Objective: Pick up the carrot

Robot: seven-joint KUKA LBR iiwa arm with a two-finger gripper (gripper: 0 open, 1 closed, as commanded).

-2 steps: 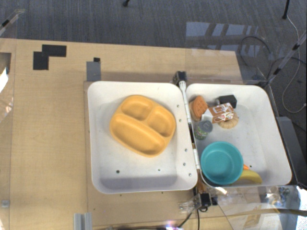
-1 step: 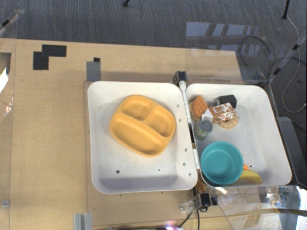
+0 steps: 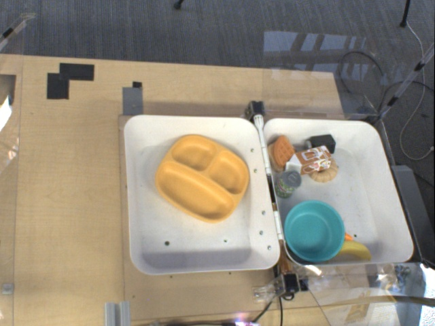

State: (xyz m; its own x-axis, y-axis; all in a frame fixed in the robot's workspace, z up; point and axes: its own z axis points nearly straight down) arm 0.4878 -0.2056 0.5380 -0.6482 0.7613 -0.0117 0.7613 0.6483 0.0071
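The carrot (image 3: 349, 237) lay mostly hidden behind the teal bowl (image 3: 312, 231) in the right bin (image 3: 380, 182), beside a banana (image 3: 356, 251); its long axis and the claw's state could not be told.

Even, fairly bright overhead light fills the scene, with no hard shadows. The two shallow white plastic bins (image 3: 204, 257) read slightly washed out, and the left one carries a soft grey shadow along its near wall. Above the right bin, pale window-like reflections lie on a clear sheet (image 3: 306, 46). Focus is moderately soft throughout, and small items right of the yellow divided plate (image 3: 202, 177) blur together.
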